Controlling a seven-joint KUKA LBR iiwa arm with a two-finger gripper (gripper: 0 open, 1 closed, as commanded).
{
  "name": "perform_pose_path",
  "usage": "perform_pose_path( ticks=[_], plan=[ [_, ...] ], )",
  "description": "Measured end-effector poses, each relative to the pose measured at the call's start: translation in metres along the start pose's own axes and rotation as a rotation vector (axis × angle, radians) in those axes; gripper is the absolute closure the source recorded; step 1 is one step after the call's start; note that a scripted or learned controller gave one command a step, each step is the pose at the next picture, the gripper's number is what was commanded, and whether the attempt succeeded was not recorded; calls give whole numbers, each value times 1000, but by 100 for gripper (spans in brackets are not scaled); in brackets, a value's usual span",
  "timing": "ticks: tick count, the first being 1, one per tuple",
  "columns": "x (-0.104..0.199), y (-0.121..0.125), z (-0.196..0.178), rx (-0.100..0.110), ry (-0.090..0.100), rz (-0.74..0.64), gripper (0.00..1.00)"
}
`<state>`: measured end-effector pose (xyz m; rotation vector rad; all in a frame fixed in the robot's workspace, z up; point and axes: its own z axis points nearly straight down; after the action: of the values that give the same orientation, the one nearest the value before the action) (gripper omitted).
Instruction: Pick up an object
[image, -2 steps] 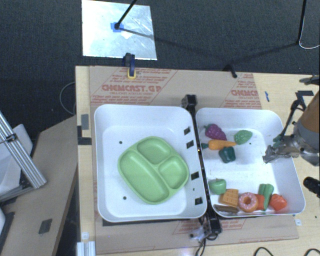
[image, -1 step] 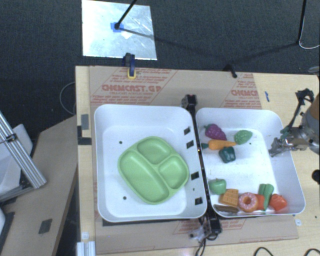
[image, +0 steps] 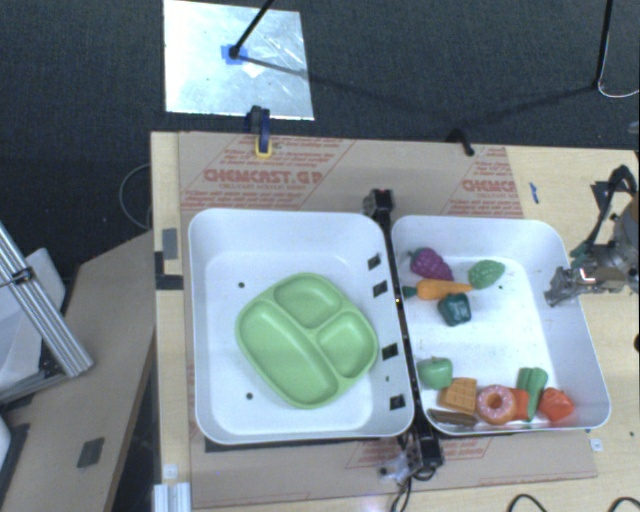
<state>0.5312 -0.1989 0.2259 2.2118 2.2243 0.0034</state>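
Camera view: two white bins side by side. Left bin (image: 215, 300) holds a green divided plate (image: 306, 340), sitting toward the divider (image: 395, 320) between the bins. Right bin (image: 560, 300) holds toy food. Just right of the divider, upper part: purple grapes (image: 431, 264), orange carrot (image: 441, 290), dark green cube (image: 455, 309), green leafy piece (image: 486, 272) further right. Lower row from the divider outward: green apple (image: 435, 373), waffle (image: 460, 396), pink donut (image: 495, 403), green pepper (image: 532, 381), red tomato (image: 555, 404). Gripper (image: 562, 288) hangs at the right bin's far rim, well away from the divider, nothing between the fingers; cannot tell how wide they are set.
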Motion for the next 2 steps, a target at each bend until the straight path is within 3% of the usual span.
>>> perform_pose_path(
  ticks=[2],
  plan=[
    [119, -2, 9, 4, 5, -4, 100]
  ],
)
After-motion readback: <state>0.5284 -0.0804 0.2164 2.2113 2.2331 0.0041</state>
